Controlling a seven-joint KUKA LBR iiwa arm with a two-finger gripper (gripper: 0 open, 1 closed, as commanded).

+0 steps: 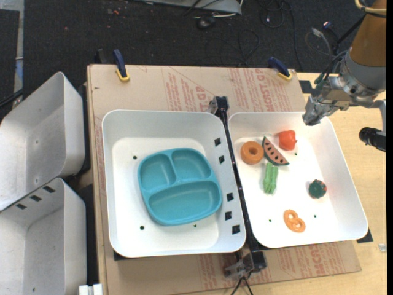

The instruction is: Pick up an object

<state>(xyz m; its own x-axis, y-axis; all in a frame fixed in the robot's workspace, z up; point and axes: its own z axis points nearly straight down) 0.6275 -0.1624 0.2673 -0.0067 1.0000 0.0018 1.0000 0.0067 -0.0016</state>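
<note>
- The end effector (311,117) hangs at the 1 o'clock corner of the right bin (347,183), just over its rim; I cannot tell how it is set, and nothing shows in its grip.
- The arm (368,48), grey with an orange band, comes in from the 2 o'clock side.
- In the right bin, toward 11 o'clock, an orange ring (252,152) lies just beside a watermelon slice (274,152), with a red piece (287,139) touching the slice at 1 o'clock of it.
- A green pod (271,178) lies just at 6 o'clock of the slice.
- A dark green round piece (317,188) sits toward 3 o'clock, apart from the others.
- An orange pretzel (294,220) lies near the 6 o'clock edge.
- The left bin (123,165) holds a blue divided plate (179,185).
- Both bins rest on the worktop (166,85).
</note>
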